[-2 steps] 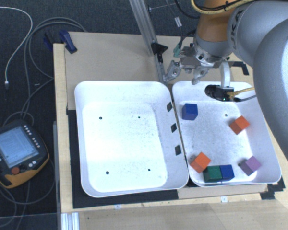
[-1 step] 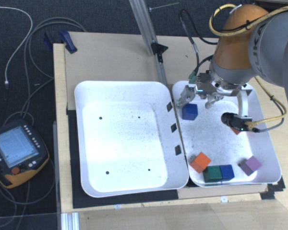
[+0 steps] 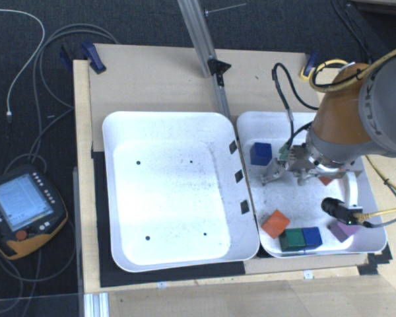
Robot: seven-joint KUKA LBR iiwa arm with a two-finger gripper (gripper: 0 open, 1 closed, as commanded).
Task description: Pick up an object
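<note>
My gripper (image 3: 285, 176) hangs low over the middle of the right bin (image 3: 376, 243), fingers apart, with bare bin floor between them. A blue cube (image 3: 261, 153) lies just up and left of the fingers, apart from them. Near the bin's front edge sit an orange block (image 3: 275, 223), a dark green block (image 3: 292, 239) and a second blue block (image 3: 311, 236) touching it, and a purple block (image 3: 344, 230) at the right. A small red piece (image 3: 325, 180) peeks out from under the wrist.
The left bin (image 3: 119, 177) lies beside the right one, a shared rim with black clips (image 3: 238, 176) between them. A metal pole (image 3: 197, 25) slants in from the top. Cables (image 3: 284, 91) trail off the arm over the right bin's back.
</note>
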